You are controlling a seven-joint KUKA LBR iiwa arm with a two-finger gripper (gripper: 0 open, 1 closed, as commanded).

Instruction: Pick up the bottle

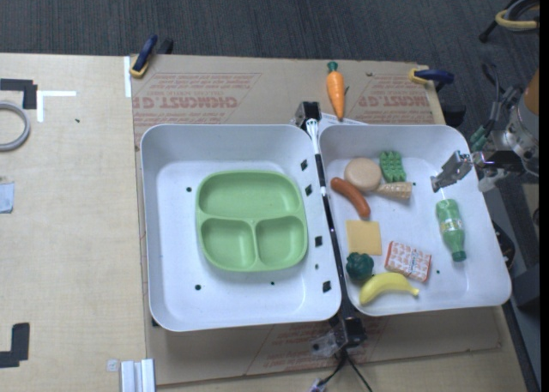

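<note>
A small green bottle (450, 227) with a white label lies on its side near the right wall of the right bin (480, 292), its cap pointing toward the front. My gripper (470, 171) hovers just beyond the bottle's far end, over the bin's right rim. It is open, with one metal finger (447, 174) reaching in over the bin floor and nothing between the fingers. There is a small gap between that finger and the bottle.
The right bin also holds a sausage (352, 196), a bread roll (364, 173), a green block (391, 164), a cheese slice (364, 237), broccoli (359, 265), a banana (388, 288) and a cracker pack (407, 261). A green divided plate (252, 220) sits in the left bin. A toy carrot (334, 88) lies behind the bins.
</note>
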